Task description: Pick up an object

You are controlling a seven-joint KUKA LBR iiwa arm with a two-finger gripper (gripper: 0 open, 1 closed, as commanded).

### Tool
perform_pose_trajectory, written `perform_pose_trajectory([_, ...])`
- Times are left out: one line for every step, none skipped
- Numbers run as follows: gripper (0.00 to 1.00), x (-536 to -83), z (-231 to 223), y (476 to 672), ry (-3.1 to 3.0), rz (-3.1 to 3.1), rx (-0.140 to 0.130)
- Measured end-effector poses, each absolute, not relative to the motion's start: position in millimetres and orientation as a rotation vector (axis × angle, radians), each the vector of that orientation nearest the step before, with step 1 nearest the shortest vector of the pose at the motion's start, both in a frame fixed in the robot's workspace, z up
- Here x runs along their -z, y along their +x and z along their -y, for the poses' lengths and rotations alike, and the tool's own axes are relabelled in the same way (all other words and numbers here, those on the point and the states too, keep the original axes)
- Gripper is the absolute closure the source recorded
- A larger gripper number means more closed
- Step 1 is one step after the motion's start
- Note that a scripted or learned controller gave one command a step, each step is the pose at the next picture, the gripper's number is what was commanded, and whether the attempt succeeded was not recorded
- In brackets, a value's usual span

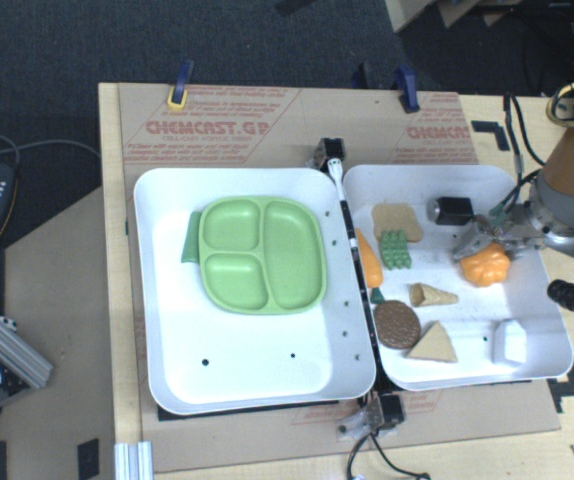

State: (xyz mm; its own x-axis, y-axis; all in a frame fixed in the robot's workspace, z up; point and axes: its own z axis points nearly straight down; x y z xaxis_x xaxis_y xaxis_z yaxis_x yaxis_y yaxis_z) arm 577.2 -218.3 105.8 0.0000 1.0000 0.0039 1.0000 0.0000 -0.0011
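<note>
From above the bench, the grey arm [572, 183] reached in from the right and hung over the far right part of the right bin [537, 313]. Its gripper [487, 240] sat low, right on top of an orange lump [485, 266], and the two looked to be touching. From where I stood I could not tell whether the gripper was open or closed, nor whether it had any hold on the lump.

The lump lay in the right half of that bin, with bare white floor just around it. To its left and a little nearer me was a small tan wedge [433, 294], close by but apart from it. Further left were a tan slice [397, 220] and, just below it, a green ridged block [395, 250]. A long orange carrot-shaped piece [369, 260] lay along the bin's left wall. Toward the near edge, a brown disc [397, 324] sat just beside a larger tan wedge [433, 345]. A white block [512, 344] stood in the near right corner, well apart from the lump.

The left bin [237, 353] held a green divided plate [263, 254], lying flat toward its far side.

Both bins rested on a brown sheet with red print [217, 126], pinned at its far edge by a blue and yellow clamp [180, 86] and a blue clamp [405, 88].
</note>
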Motion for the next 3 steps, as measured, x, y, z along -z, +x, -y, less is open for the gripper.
perform_pose_trajectory([0.00, -85, 214, 578.9, -2.213, 2.220, 0.007])
perform_pose_trajectory([1.00, -97, 217, 579.4, -2.221, 2.226, 0.005])
perform_pose_trajectory([1.00, -159, 222, 585.7, -2.226, 2.228, 0.004])
